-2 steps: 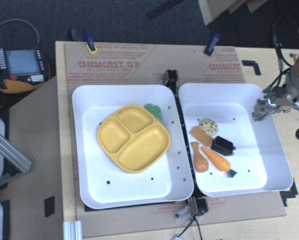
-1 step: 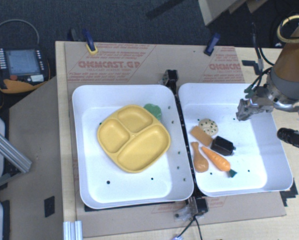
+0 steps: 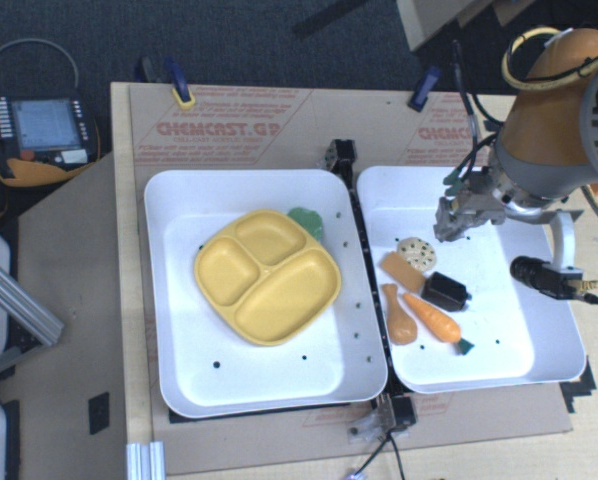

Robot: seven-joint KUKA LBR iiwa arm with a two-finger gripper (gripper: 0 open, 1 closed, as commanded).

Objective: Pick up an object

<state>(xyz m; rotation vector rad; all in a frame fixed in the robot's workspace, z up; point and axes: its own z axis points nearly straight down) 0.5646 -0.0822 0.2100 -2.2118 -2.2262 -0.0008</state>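
Hovering above the upper part of the right bin [image 3: 549,360], the gripper [image 3: 457,220] hangs from the grey arm with its tip pointed down toward the bin floor; nothing is visible between its tips, and whether they stand wide or narrow cannot be told at this angle. The candidate objects for the pick lie grouped in the left half of that bin, below and just left of the tool: a round speckled cookie [image 3: 416,254], a flat tan wedge [image 3: 400,271] touching it, a small black block [image 3: 445,291], a glossy orange carrot [image 3: 435,319] with a green tip, and a tan drumstick-shaped piece [image 3: 398,317] beside the carrot. All appear to be smooth moulded plastic toys, and their close packing probably leaves little room for a clean descent. The cookie is nearest the tool and is judged the likeliest target. The left bin [image 3: 169,298] holds a yellow three-compartment tray [image 3: 268,276], matte and round-cornered, with a green item [image 3: 307,220] partly hidden behind its upper edge.
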